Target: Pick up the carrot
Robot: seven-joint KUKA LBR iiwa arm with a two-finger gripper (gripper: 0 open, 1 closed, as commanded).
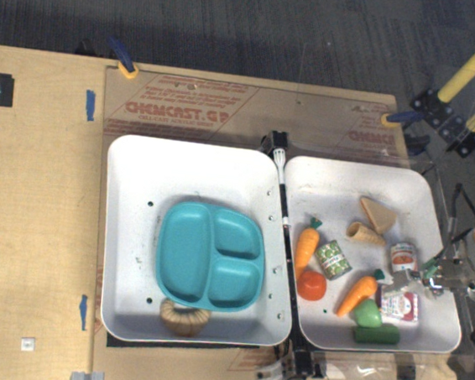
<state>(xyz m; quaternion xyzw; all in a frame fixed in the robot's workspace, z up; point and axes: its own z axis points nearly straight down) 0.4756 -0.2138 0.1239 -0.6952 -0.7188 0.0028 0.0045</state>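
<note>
Two orange carrots lie in the right bin [339, 183]. One carrot [306, 248] is near the bin's left wall, its green top pointing away. The other carrot [355, 295] lies slanted near the middle, its green top toward the right. My gripper [432, 277] hangs over the bin's right side, a short way right of the second carrot and beside a small can [402, 258]. Nothing is visibly held in it.
The right bin also holds a red tomato [312, 285], a green packet [332, 259], a bread wedge [377, 214], a cone [366, 234], a red-white packet [399, 307] and a green vegetable [372, 326]. The left bin [137, 183] holds a teal divided plate [211, 256] and a bagel [184, 317].
</note>
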